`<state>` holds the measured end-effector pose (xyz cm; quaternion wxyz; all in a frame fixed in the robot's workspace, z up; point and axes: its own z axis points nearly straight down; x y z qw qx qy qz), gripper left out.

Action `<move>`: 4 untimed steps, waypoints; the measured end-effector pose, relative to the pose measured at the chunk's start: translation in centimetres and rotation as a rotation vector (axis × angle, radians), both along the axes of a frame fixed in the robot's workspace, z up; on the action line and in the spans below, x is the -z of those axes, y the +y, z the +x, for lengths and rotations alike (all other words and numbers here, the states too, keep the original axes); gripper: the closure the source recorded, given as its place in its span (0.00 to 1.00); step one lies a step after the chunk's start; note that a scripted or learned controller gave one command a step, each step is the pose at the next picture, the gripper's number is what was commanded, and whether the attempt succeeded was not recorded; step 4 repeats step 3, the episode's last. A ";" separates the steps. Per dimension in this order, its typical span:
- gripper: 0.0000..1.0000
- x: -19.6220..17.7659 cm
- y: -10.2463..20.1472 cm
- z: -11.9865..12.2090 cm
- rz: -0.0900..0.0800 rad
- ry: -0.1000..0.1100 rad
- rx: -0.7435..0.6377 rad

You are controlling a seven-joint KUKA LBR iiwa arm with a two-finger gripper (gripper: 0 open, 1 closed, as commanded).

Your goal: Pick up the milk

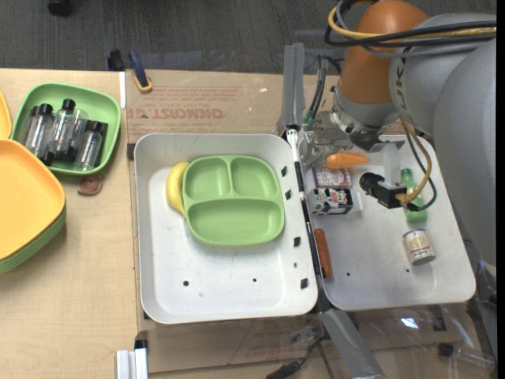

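We see the left bin (150,275) holding a green divided plate (233,199) with a yellow item (174,186) tucked at its left edge. In the right bin (394,283) the milk (332,200) carton lies near the left wall, just below the end effector (322,144), whose state we cannot tell. An orange carrot (346,160) sits beside it, with a green bottle (410,189), a can (419,246) and a hot dog (322,252) nearby. On the tabletop (71,306) to the left stand stacked yellow plates (28,208) and a green tray (101,110) of dark bottles (65,133).

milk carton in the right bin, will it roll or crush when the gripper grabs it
The milk carton looks boxy with flat sides, so it probably won't roll. It seems to be thin card, so a hard squeeze may dent it. It is small, so likely light.
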<state>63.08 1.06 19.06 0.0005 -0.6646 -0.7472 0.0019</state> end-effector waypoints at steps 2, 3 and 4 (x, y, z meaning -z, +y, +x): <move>1.00 -0.9 -2.5 -2.0 0.001 -0.002 -0.332; 1.00 0.0 -2.5 0.2 0.000 -0.003 -0.163; 1.00 0.0 -2.5 0.2 0.000 -0.003 -0.163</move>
